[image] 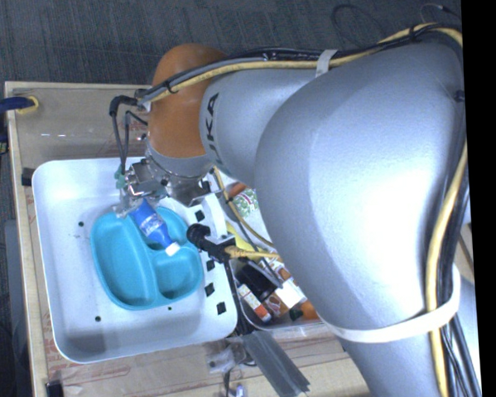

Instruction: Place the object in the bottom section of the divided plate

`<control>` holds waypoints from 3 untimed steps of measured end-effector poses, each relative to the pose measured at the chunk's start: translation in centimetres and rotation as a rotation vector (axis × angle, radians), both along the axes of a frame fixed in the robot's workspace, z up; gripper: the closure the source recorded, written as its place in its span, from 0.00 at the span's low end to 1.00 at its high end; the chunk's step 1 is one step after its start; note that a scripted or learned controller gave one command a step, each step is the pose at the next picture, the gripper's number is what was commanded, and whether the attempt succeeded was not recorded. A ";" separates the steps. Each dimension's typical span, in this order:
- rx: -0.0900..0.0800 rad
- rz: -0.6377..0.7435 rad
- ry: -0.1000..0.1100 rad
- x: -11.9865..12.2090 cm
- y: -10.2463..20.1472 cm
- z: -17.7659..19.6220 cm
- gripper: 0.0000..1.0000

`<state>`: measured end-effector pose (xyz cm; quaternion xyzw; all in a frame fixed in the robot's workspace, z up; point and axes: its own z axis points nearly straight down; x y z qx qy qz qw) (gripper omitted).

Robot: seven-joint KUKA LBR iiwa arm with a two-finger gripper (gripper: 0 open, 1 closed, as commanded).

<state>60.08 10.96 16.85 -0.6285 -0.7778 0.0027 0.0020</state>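
While my end effector (pixel 140 193) hangs over the left white bin (pixel 60 245), I cannot tell its grip.
The small clear blue-labelled plastic bottle (pixel 154 230) lies across the blue divided plastic plate (pixel 123 271), just below it.

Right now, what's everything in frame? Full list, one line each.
Bin: one, white, left side of the bench, holding the plate.
Divided plate: one, blue, lying in the left bin.
Bottle: one, small, clear blue with a white cap, lying tilted over the plate's upper right part, under the gripper.
Second bin: one, white, to the right, largely hidden by the arm.
Mixed items: several, dark, orange and white, packed in the second bin; too hidden to count.
Bench: one, pale wood, under both bins.
Clamp: one, blue, at the bench's upper left corner.
Arm: one, grey with an orange band, reaching in from the right.
Gripper: one, metal, just above the bottle.
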 end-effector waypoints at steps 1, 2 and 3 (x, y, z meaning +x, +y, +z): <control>0.001 0.083 -0.004 -3.1 4.7 4.2 1.00; 0.001 0.206 0.000 -4.9 3.2 4.8 1.00; 0.001 0.205 -0.001 -4.9 3.1 4.8 0.00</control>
